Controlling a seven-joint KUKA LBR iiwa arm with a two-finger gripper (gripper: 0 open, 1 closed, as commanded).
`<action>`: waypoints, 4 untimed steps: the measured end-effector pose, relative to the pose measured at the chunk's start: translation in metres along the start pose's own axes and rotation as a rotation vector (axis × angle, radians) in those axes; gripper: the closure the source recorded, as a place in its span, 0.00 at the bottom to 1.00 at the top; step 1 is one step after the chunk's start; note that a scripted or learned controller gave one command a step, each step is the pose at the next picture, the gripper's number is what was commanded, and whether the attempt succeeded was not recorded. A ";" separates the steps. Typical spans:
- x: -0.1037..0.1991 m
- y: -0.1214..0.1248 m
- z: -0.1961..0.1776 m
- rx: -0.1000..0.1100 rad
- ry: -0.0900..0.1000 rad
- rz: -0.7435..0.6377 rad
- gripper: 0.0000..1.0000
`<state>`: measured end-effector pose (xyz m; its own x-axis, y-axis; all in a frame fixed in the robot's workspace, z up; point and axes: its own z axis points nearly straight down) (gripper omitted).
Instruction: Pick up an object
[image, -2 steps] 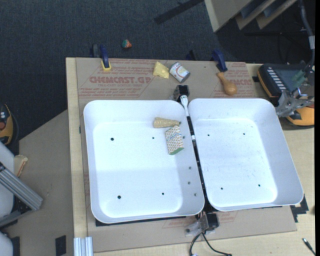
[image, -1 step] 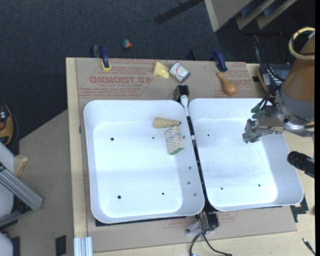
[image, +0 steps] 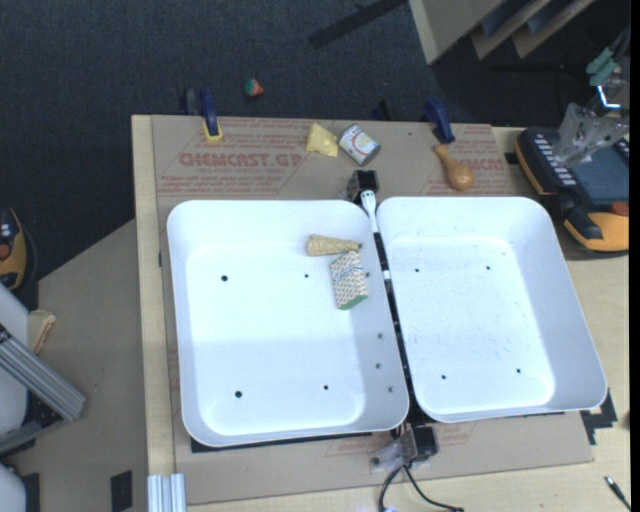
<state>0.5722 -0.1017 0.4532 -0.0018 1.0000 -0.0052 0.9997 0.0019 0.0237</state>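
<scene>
In the left bin (image: 200, 330), near its far right corner, a tan cone-shaped piece (image: 332, 245) lies on its side, and a small packet with green and white pattern (image: 348, 279) lies just beside it on the nearer side, perhaps touching it. Beyond the far edge of the left bin, on the brown board (image: 250, 160), rest a yellow piece (image: 322, 140) and a small white box (image: 359, 144) close together. If the gripper is released or clenched, I cannot tell.
</scene>
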 end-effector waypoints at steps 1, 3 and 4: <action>-0.012 -0.051 0.153 0.041 0.008 0.005 1.00; -0.118 -0.096 0.082 0.018 0.000 0.007 1.00; -0.082 -0.092 -0.011 0.012 0.001 -0.003 1.00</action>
<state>0.4802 -0.1839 0.4625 -0.0043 1.0000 -0.0040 0.9999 0.0044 0.0121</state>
